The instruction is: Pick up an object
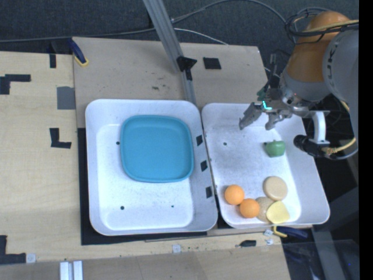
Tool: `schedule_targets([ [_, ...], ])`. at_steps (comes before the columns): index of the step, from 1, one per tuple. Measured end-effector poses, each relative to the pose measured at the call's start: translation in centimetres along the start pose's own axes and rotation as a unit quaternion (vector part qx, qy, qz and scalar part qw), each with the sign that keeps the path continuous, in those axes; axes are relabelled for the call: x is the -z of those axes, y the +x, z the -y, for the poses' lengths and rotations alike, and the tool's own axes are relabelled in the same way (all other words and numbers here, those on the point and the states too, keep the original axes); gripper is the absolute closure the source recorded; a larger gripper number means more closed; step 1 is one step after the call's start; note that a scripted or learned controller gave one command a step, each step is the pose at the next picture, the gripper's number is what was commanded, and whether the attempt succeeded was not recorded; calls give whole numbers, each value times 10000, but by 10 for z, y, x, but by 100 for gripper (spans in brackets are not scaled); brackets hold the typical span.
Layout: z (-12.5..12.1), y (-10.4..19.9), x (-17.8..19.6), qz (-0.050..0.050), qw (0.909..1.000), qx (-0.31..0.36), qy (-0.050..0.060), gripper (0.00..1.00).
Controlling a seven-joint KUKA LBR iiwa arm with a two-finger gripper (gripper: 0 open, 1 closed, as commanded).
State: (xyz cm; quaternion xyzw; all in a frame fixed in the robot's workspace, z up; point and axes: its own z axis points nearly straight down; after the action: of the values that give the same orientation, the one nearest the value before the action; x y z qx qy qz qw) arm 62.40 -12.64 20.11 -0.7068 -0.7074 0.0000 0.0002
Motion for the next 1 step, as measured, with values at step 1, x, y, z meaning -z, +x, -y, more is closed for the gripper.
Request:
schedule_targets([
  [1,0,0,0,0,10000,0,1,0],
])
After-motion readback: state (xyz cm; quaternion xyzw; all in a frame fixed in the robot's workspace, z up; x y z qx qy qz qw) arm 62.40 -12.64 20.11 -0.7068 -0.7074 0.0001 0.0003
